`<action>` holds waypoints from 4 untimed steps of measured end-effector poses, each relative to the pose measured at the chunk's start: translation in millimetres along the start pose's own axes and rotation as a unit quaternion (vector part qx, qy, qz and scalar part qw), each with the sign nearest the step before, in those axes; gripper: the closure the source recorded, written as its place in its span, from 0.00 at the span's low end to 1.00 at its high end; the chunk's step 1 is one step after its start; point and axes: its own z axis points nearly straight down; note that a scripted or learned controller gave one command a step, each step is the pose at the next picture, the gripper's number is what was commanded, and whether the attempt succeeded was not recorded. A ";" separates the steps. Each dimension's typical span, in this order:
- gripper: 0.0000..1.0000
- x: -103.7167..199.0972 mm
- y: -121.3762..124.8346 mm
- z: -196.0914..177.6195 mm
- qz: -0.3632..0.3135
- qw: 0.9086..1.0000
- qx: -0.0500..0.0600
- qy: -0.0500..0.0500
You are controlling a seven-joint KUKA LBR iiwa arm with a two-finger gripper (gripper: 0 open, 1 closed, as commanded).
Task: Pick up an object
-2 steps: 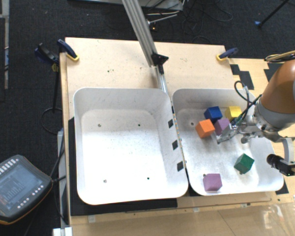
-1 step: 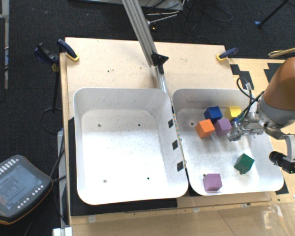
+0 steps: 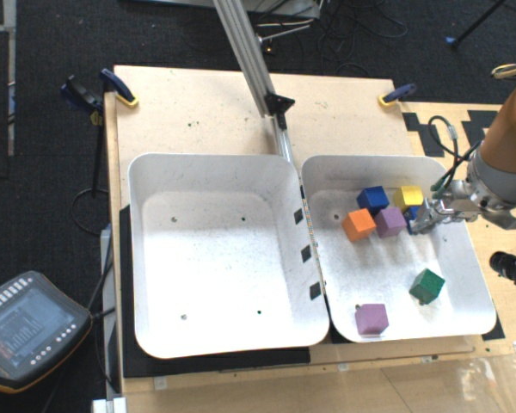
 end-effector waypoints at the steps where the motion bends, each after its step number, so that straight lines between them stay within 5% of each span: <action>1: 1.00 -0.2 1.8 -25.2 0.000 1.000 0.001 0.000; 4: 1.00 159.9 2.1 -20.5 -0.003 1.000 0.004 0.002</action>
